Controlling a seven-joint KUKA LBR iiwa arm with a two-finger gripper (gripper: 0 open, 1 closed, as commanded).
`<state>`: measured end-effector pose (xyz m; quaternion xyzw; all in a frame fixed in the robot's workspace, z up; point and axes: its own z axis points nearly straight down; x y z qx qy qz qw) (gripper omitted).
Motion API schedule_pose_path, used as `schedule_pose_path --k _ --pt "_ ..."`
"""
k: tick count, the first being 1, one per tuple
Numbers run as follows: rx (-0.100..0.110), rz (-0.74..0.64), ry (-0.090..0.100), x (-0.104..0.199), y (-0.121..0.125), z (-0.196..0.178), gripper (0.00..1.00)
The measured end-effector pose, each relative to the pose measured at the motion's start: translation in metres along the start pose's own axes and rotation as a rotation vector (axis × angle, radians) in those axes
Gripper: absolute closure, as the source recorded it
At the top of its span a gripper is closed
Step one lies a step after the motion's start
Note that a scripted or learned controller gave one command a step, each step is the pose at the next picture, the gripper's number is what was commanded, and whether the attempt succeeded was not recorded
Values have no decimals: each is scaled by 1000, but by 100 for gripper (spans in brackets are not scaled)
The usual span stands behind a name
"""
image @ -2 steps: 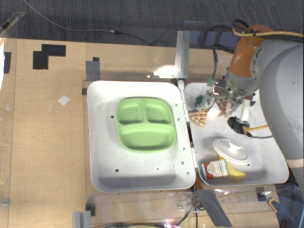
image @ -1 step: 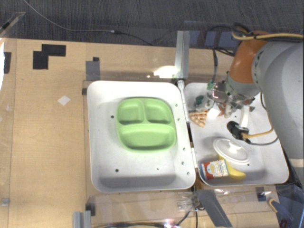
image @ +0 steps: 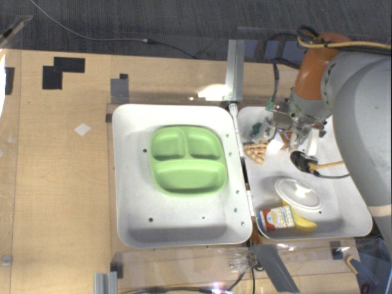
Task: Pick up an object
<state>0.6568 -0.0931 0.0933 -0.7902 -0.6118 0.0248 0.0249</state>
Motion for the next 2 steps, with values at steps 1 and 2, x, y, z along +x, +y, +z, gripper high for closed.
schedule_pose_path --k 1,2 --pt "7 -14 16 -9 4 0 0" --pt "-6 -37 -4 -2 1 0 0"
